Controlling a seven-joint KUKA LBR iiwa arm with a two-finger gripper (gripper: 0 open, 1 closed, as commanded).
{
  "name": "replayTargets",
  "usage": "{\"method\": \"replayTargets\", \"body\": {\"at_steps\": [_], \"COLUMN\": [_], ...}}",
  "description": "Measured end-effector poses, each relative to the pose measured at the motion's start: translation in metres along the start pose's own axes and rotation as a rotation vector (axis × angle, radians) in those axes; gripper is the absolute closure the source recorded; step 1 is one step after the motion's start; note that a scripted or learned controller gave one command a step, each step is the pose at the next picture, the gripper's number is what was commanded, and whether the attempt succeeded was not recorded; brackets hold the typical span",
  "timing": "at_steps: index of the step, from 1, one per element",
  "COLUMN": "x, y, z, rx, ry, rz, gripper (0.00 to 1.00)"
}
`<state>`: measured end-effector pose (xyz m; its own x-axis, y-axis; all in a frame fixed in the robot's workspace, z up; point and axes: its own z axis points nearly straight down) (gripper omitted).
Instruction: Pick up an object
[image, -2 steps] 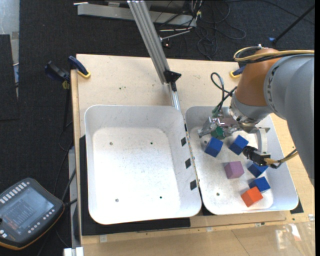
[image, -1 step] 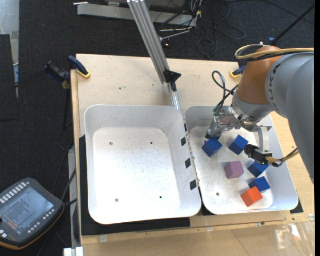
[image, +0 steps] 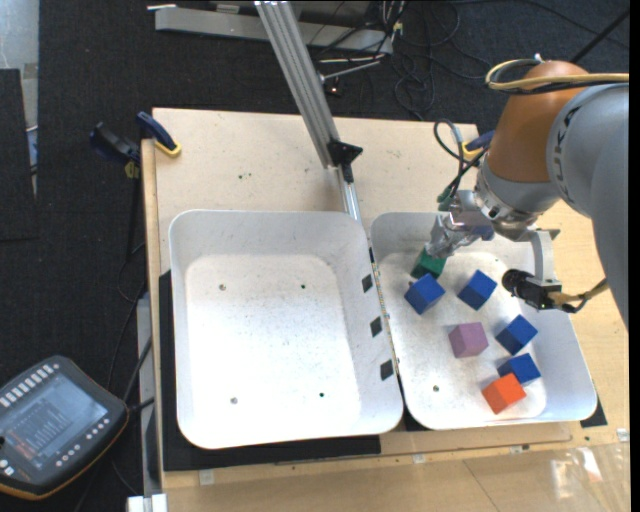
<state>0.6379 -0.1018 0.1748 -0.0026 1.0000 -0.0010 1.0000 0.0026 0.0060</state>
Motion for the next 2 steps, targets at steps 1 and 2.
{"method": "replayTargets", "body": {"at_steps": [1,2], "x": [-0.002,-0.002], "y": [0.003,0.002], "z": [-0.064,-0.028], "rx": [-0.003,0.009], "ry": [-0.001,0.000], "rz": [0.000,0.002], "gripper": [1.00,1.00]}}
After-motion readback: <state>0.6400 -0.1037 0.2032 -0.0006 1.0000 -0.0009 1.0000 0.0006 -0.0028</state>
